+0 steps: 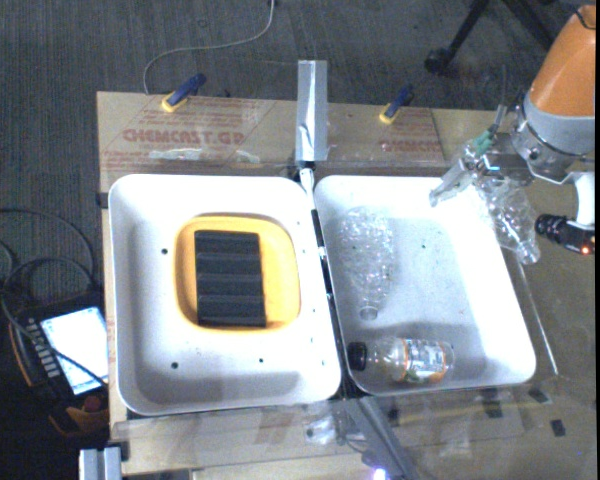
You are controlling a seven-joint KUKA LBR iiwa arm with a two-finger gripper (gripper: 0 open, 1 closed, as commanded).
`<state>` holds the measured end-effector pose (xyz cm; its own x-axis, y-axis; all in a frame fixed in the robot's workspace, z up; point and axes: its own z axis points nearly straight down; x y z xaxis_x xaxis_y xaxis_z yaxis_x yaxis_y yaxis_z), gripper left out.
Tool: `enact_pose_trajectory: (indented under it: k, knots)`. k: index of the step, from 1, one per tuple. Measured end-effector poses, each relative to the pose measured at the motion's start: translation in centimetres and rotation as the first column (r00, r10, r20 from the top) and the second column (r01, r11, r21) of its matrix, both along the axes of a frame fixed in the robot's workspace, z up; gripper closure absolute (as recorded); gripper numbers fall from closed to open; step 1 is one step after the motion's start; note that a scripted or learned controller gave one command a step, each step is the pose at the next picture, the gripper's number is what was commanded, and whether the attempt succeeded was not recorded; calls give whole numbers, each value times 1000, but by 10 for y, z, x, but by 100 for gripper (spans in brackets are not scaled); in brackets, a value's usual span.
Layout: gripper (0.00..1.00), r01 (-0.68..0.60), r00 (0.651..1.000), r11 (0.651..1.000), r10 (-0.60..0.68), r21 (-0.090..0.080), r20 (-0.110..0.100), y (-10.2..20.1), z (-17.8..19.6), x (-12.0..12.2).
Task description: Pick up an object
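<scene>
Closest to the lens, along the near wall of the right bin (520,353), lies a clear plastic bottle (405,359) on its side, its dark cap pointing toward the divider between the bins and an orange-and-white label wrapped round its middle. Farther back in that same bin, toward the divider side, rests a second bottle (367,258), clear, crumpled and ribbed, label-free, its neck pointing at the capped bottle. Both bins are shallow, smooth white trays with rounded corners. The left bin (140,298) holds a yellow rounded-square dish (285,268) with a black slab (230,278) lying in it, the slab's top grooved into crosswise bars.

My gripper (472,173) hangs over the far right corner of the right bin, well apart from both bottles lying there. Its grey metal fingers are spread apart, one thin finger (445,189) reaching out over the bin's back wall. Something clear and crinkled (515,223) shows just below my wrist at the bin's right edge; I cannot tell whether it is touching my fingers, and nothing shows clamped between them. Above, the orange band (570,63) sits over the grey wrist.

Behind both bins, a cardboard sheet (190,138) with red print covers the bench, pinned by two blue-and-yellow clamps (183,91).
</scene>
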<state>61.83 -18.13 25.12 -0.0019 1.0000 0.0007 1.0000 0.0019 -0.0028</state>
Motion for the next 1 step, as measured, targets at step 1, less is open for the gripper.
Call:
enact_pose_trajectory:
  k: [1]
  knots:
    - [0, -121, 993, 993, 121, -2, 1, -38, -29, -53]
